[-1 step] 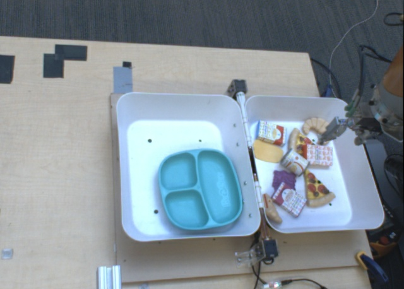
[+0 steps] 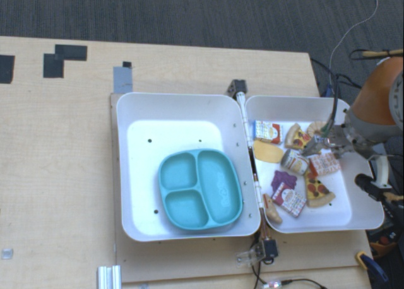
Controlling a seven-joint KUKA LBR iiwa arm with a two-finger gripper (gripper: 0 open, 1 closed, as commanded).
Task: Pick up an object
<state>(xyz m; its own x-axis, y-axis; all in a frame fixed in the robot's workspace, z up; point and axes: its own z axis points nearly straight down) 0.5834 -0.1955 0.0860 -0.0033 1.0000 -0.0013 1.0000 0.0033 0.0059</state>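
The right bin point(image 2: 360, 215) holds several toy food items: a white and red carton point(image 2: 267, 131), a yellow cheese wedge point(image 2: 268, 153), a pizza slice point(image 2: 294, 135), a small can point(image 2: 294, 163), a purple packet point(image 2: 283, 182), a red and white packet point(image 2: 293, 201), a second pizza slice point(image 2: 319, 193) and a pinkish packet point(image 2: 326, 165). My gripper point(image 2: 317, 144) is low in this bin, between the first pizza slice and the pinkish packet, just right of the can. The grey wrist hides whatever lies under it.
In the left bin point(image 2: 136, 155) lies a blue divided plate point(image 2: 201, 188). A tan bread-like piece point(image 2: 273, 211) rests by the right bin's near-left wall. Cables run along the bench's right side, and dark markers sit on the wooden top at far left.
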